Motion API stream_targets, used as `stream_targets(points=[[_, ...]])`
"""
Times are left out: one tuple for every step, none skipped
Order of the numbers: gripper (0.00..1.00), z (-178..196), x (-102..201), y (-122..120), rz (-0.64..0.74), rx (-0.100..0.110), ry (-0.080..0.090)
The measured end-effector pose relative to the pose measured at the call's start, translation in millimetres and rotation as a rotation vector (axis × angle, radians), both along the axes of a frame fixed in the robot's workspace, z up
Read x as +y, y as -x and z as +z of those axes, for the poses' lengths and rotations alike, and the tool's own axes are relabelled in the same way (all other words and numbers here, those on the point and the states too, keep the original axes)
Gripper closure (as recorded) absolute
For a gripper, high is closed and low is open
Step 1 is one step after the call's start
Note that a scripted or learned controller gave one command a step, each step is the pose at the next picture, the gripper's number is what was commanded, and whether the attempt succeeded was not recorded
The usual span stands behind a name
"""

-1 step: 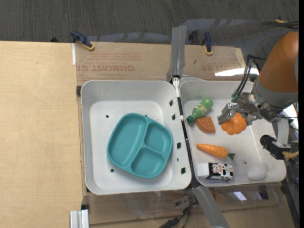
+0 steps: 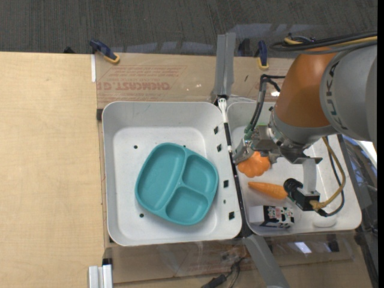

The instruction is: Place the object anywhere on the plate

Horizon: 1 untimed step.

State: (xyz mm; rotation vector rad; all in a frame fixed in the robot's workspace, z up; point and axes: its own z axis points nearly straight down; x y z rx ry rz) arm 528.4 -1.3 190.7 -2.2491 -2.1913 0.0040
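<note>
Item: gripper [image 2: 249,152] hovering right of centre over orange object [image 2: 254,164], jaw state unclear, cannot tell any hold; advice: securing firmly before crossing to teal plate [image 2: 177,184]

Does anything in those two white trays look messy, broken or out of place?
Nothing looks spilled or broken. The teal plate sits askew in the left bin, turned at an angle to its walls. In the right bin, an orange carrot lies loose.
</note>
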Motion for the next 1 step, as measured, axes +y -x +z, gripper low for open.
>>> stream_targets(points=[[1.00, 0.2, 73.6, 45.1, 0.233, 0.001, 0.000]])
